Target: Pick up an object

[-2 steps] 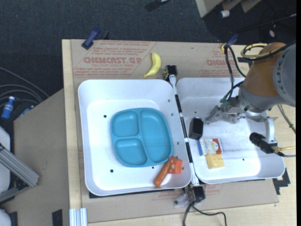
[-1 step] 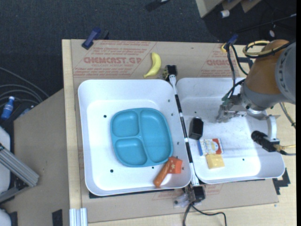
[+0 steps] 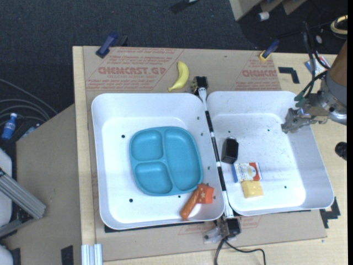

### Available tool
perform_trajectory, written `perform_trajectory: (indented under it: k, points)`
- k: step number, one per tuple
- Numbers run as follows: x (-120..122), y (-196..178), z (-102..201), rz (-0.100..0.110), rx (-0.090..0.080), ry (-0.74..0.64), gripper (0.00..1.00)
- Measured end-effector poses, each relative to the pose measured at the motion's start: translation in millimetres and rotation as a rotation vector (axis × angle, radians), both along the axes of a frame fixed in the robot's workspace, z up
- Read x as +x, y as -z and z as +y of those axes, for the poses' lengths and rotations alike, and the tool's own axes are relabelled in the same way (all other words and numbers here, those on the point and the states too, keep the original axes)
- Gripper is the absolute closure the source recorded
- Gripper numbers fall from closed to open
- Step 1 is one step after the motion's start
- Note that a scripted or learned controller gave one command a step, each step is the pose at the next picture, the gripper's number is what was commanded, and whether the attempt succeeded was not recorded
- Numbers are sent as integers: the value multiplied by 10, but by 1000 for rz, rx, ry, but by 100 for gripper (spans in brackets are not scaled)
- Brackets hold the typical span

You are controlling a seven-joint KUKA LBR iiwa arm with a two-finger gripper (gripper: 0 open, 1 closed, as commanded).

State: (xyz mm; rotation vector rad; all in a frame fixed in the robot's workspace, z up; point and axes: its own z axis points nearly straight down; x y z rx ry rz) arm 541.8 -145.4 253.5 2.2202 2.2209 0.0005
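Dark carpet surrounds the bench [image 3: 138, 65], a brown board printed with lettering, and on it I see the two white bins side by side. Candidates for picking lie mostly in the right bin [image 3: 309, 164]: a small black block [image 3: 229, 149] sits near the bin's left wall, a flat white packet with red and blue print [image 3: 246, 172] lies just below and right of it, and a pale yellow piece [image 3: 252, 189] touches the packet's lower edge. From my seat the gripper [image 3: 292, 120] hangs over the upper right part of that bin, well apart from all three items, with nothing visible in it; I cannot tell how its jaws stand, since it is small and blurred against the white wall. Its grey arm [image 3: 336, 90] comes in from the right edge. Moving outward, the left bin [image 3: 110, 148] holds a blue divided plate [image 3: 164, 160] near its middle and an orange carrot-shaped toy [image 3: 196, 201] just beside the plate's lower right corner, close to the bin's front wall. A yellow banana [image 3: 180, 77] rests on the board beyond the left bin. Black cables [image 3: 309, 43] trail by the arm.
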Motion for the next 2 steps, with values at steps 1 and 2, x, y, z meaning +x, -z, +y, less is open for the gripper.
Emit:
perform_trajectory:
  k: [1, 2]
  points:
    - [-2, 3, 1, 1, 0, 0, 0]
    - [-634, 1476, 246, 4, 2, 1, 0]
